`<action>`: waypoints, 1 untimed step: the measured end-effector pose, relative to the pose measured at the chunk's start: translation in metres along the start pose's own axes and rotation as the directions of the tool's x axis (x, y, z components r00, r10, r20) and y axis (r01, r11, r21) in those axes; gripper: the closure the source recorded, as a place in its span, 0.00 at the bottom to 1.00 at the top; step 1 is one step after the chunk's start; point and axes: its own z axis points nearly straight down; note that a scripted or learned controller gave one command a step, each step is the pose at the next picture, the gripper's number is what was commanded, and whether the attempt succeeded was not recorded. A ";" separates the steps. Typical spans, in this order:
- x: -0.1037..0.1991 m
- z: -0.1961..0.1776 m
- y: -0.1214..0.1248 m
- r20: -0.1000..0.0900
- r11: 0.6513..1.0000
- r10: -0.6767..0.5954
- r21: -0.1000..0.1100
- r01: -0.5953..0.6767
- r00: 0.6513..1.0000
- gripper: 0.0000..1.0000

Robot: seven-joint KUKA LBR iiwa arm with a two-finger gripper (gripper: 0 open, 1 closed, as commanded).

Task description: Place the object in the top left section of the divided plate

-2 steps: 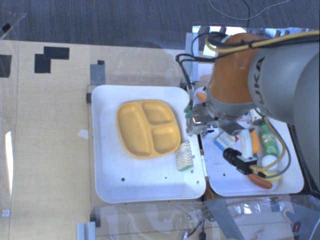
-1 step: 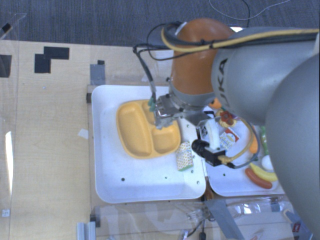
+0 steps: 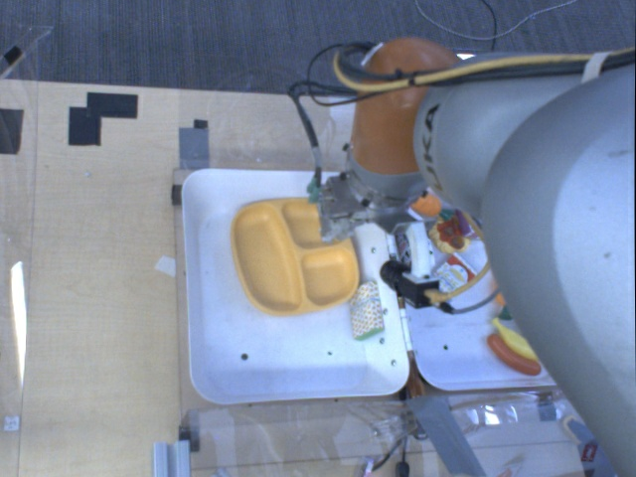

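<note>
Your gripper (image 3: pixel 334 217) hangs over the yellow divided plate (image 3: pixel 288 256) in the left bin (image 3: pixel 219 366); you cannot tell its jaw state. A small patterned object (image 3: pixel 367 311) lies just beside the plate's lower right edge.

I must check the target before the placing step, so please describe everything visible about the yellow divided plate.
The yellow divided plate looks like matte plastic, with rounded corners and raised ridges that split it into three sections: one long section on its left and two smaller ones on its right. It lies flat, slightly rotated, in the left white bin. The gripper hangs over its upper right section. A small pale patterned object lies just beside its lower right corner. The sections in view look empty.
</note>
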 end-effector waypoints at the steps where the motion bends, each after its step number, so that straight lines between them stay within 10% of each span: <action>1: -0.048 0.008 0.061 0.001 0.975 -0.221 -0.005 0.221 0.975 1.00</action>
